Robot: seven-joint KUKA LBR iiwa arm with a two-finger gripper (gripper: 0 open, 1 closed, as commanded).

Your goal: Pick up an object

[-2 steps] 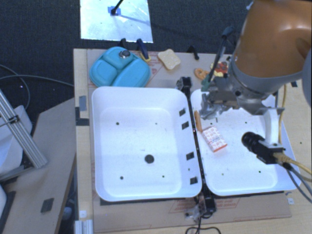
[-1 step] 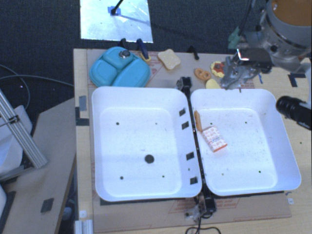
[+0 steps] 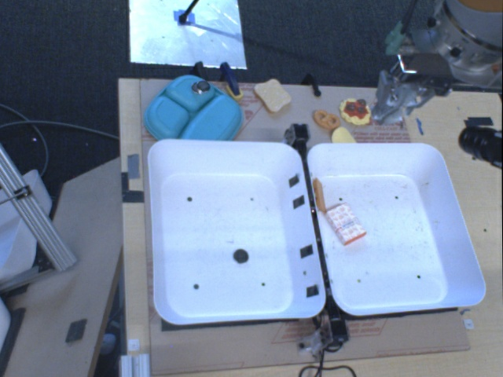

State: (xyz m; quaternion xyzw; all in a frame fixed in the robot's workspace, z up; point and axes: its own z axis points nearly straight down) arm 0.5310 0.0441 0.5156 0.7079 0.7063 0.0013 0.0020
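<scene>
- Camera view: two shallow white bins sit side by side on the desk (image 3: 134,234), the left bin (image 3: 169,159) and the right bin (image 3: 464,234) meeting along a dark central seam.
- A small red-and-white box (image 3: 346,224) lies tilted in the right bin, near its left wall and roughly at mid-height of the floor.
- Just above and left of the box, a thin orange stick (image 3: 318,195) lies close against the wall by the seam.
- A small dark round object (image 3: 240,255) rests on the floor of the left bin, below its centre.
- The gripper (image 3: 391,110) hangs above the desk behind the right bin's far rim, well apart from the box; whether its fingers are apart or together cannot be told, and nothing is visibly held.
- Along the desk behind the bins lie a blue divided tray (image 3: 192,112), a slice of toy bread (image 3: 273,95), a pretzel-like piece (image 3: 325,119), a round red-topped toy (image 3: 355,111) and a pale yellow piece (image 3: 343,136) touching the right bin's rim.
- The round red-topped toy sits just left of the gripper.
</scene>
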